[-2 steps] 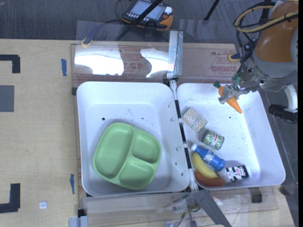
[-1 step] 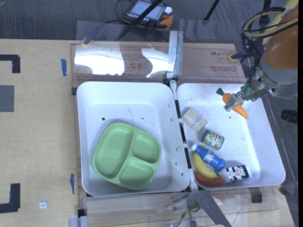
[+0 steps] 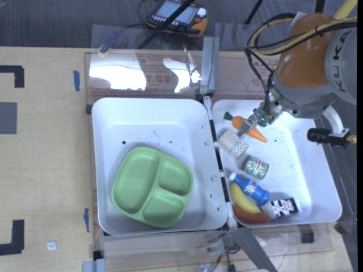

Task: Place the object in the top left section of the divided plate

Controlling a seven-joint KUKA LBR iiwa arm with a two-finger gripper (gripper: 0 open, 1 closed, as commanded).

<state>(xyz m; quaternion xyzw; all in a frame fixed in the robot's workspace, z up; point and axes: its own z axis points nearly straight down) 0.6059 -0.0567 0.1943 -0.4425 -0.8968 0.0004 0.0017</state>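
Note:
A green divided plate (image 3: 138, 178) lies in the left white bin (image 3: 113, 118), with nothing in any of its sections. In the right bin (image 3: 306, 169), my gripper (image 3: 247, 130) hangs low over an orange carrot (image 3: 260, 135) with a green top, near the bin's upper left corner. The gripper covers the carrot's middle, and I cannot make out whether it touches the carrot. The arm's orange band (image 3: 303, 55) and grey wrist reach in from the upper right.
The right bin also holds a checkered packet (image 3: 233, 143), a small green can (image 3: 255, 167), a blue bottle (image 3: 252, 190), a banana (image 3: 244, 200) and a black-and-white carton (image 3: 282, 207). A ridge (image 3: 215, 152) separates the two bins.

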